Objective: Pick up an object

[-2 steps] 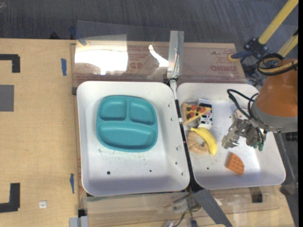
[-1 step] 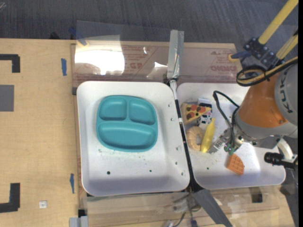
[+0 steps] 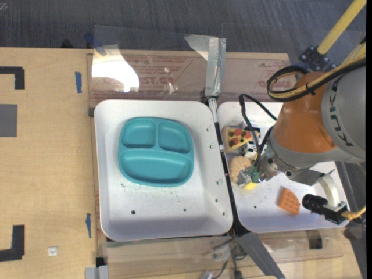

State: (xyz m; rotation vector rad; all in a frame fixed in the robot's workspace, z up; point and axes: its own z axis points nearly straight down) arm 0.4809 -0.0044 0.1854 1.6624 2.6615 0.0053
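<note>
Tool (image 3: 254, 175) first: it sits low in the right bin (image 3: 325, 217), at the end of the grey and orange arm (image 3: 308, 132), right over a small cluster of items near that bin's left wall. Whether it is released or clenched I cannot tell, because the wrist and cabling cover it from above.

Taking the scene from the biggest piece down, the wooden desk (image 3: 46, 173) carries two white bins side by side. The left bin (image 3: 110, 214) holds a teal divided plate (image 3: 156, 151), lying flat and well apart from the arm. In the right bin, a tan rounded item (image 3: 239, 166) lies just beside the tool, a spotted item with red and orange dots (image 3: 237, 136) lies a little further up the picture, and something small and yellow (image 3: 250, 185) shows right at the tool's lower edge. An orange waffle-patterned piece (image 3: 288, 201) lies apart, toward the bin's near side.

As for progress, I judge the reach into the bin to be done and the grasp itself unconfirmed. Nothing is visibly lifted clear of the bin floor. The likely target is the tan item or the yellow one, though which I cannot say. What remains is closing on one of them and raising it free.
</note>
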